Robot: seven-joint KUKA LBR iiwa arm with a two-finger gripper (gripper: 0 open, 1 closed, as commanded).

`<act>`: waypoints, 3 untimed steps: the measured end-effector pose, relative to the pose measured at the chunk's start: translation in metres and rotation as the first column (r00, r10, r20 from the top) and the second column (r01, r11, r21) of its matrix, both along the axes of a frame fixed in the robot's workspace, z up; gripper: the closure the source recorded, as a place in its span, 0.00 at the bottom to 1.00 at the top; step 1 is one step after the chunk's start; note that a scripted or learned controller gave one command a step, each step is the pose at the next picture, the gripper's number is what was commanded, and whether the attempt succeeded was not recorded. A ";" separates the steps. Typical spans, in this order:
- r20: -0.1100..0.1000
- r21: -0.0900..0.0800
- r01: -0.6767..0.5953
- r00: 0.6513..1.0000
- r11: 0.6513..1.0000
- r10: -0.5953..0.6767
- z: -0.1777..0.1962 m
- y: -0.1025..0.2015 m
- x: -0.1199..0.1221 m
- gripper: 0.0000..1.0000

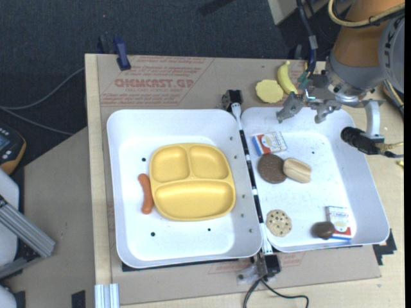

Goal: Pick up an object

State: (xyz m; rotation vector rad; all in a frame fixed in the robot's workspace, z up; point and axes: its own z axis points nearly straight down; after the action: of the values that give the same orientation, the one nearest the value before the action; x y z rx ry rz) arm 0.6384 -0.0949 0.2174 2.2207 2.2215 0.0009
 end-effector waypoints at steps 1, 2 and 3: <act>-0.014 0.002 0.004 1.000 1.000 -0.004 -0.120 -0.022 -0.066 0.00; 0.006 0.000 0.002 1.000 1.000 -0.002 -0.131 -0.017 -0.072 0.00; 0.010 0.000 0.001 1.000 1.000 -0.001 -0.119 -0.016 -0.071 1.00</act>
State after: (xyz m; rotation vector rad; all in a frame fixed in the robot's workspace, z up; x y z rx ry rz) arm 0.5677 -0.1113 0.0986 2.2172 2.2148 0.0125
